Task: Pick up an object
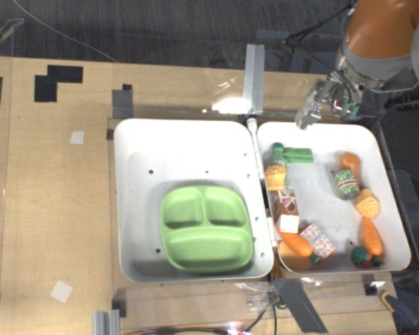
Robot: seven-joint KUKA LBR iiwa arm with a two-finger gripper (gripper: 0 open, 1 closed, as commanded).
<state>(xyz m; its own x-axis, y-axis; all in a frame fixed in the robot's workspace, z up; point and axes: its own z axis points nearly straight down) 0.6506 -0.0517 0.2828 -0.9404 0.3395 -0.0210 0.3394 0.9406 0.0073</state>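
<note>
Your pincer hangs above the far rim of the right bin, near its far left corner, and nothing sits between its fingers; you cannot tell whether they are apart or together. The things to pick all lie in that right bin: a green bottle at the far left, closest to the pincer, then a small yellow carton and a brown box along the left wall. An orange carrot and a patterned packet rest at the near left. Along the right side you see a green can, a yellow lump and another carrot. The left bin holds a green divided tray on the worktop.
</note>
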